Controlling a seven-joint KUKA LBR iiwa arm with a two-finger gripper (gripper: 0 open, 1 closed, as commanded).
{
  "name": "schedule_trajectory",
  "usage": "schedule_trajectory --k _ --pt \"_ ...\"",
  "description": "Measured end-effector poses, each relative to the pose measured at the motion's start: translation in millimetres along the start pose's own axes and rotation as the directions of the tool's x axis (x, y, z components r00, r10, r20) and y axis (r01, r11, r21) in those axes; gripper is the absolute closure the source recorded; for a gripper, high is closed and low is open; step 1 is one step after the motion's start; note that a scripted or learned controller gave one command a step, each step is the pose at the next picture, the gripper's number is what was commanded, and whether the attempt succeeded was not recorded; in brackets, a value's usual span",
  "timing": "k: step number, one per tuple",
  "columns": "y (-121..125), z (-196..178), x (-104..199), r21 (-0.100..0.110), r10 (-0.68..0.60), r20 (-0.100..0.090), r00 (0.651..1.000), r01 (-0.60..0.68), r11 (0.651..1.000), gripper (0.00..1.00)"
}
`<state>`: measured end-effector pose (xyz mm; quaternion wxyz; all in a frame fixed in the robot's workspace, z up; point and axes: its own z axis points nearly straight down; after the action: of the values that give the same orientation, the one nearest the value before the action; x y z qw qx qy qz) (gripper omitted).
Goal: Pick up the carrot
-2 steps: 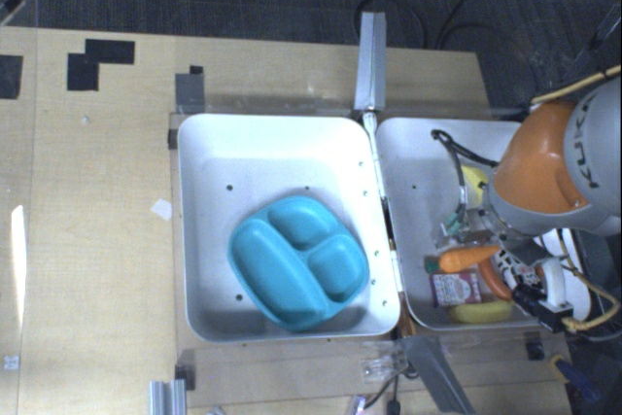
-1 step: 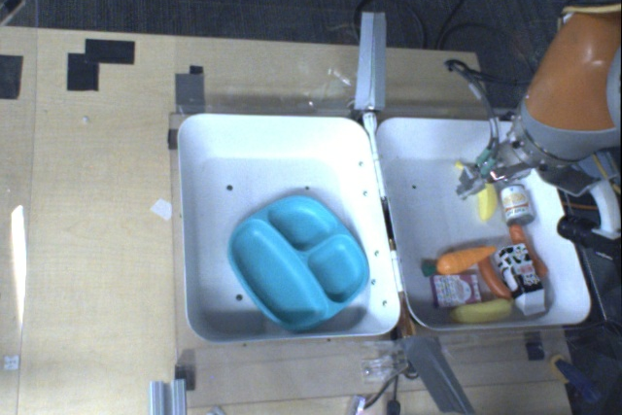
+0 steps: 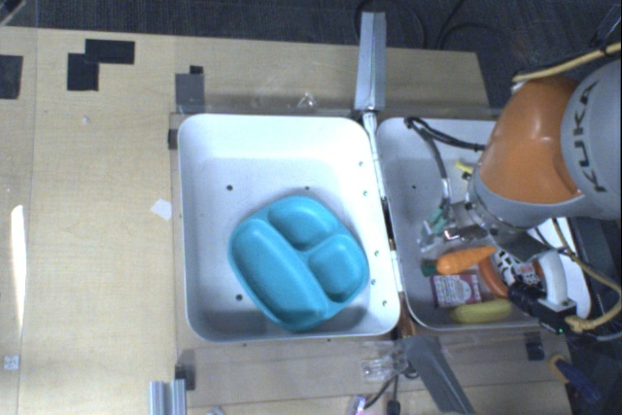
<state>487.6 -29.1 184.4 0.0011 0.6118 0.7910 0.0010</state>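
Camera view, one carrot [image 3: 465,259], one blue tray [image 3: 296,259]

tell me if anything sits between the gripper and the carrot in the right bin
Nothing visible does. The gripper is low in the right bin, right beside the carrot. A small packet and a yellow banana-like piece lie on the carrot's far side, not in between.

Two white bins [image 3: 277,136] sit on a pale wood-toned desk [image 3: 87,238] marked with black blocks in the upper left of the frame. A sky-blue divided tray [image 3: 296,259] fills the left bin. At lower right lie an orange carrot [image 3: 465,259], a yellow banana [image 3: 481,311] and a reddish printed packet [image 3: 455,289]. The arm [image 3: 549,146] is grey with an orange band.
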Motion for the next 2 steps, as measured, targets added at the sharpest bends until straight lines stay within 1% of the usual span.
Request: schedule_trajectory --k 1,2 --pt "24.4 -11.1 34.0 -0.003 -0.417 0.002 0.909 0.417 0.909 1.00" --pt "87.4 -43.6 83.2 -0.004 -0.641 0.003 0.767 0.641 0.767 1.00"
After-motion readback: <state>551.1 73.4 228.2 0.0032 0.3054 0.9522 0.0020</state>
